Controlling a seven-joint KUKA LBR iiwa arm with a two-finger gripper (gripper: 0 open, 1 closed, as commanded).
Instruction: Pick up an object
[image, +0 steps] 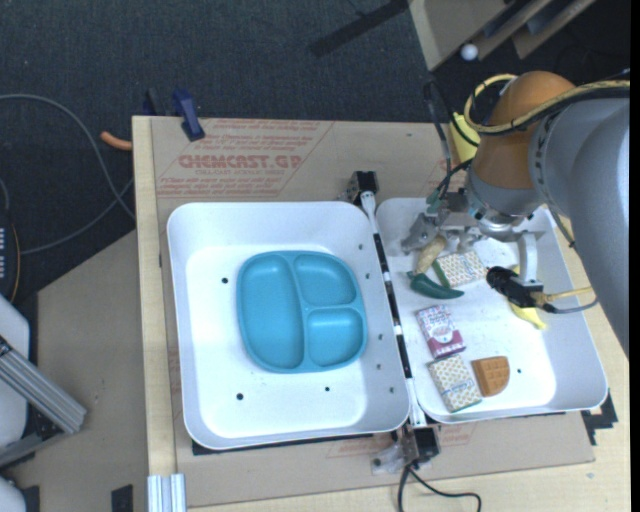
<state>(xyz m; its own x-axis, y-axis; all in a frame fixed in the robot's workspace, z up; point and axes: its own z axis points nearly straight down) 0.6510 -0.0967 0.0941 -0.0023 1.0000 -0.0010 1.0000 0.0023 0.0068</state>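
The gripper (432, 240) hangs low over the far left corner of the right bin (575, 385). Whether its jaws stand wide or narrow I cannot tell. Just beneath and toward me lies a green pod (436, 287), long axis running left-right, touching a patterned packet (460, 268). That pod looks the nearest pick. The left bin (200, 390) holds a blue tray (300, 310).
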